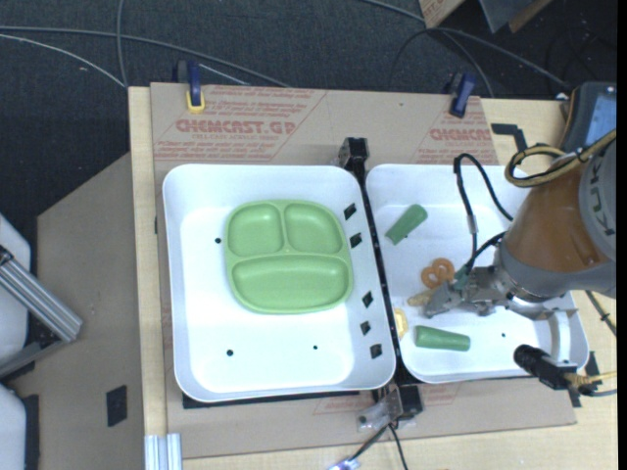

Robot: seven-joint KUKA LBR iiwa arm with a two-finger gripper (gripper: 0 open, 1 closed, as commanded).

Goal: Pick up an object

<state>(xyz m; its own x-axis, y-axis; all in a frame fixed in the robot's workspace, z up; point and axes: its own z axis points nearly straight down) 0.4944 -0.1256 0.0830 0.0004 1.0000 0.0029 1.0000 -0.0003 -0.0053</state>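
In the right bin [431, 186] lie a green block [406, 223] near the back, a small orange pretzel-shaped piece [438, 273] in the middle, and a green cylinder [442, 339] near the front. My gripper [439, 300] hangs low in this bin, reaching in from the right, with its tip between the orange piece and the green cylinder. I cannot tell from this angle whether anything sits in its grasp. The arm's orange band [554, 225] and grey wrist rise over the bin's right half.
The left bin [196, 341] holds a green divided plate [288, 256]. A black divider with clips [364, 262] runs between the bins. Cables [475, 189] loop above the right bin. Clamps [195, 84] hold the cardboard base at the back.
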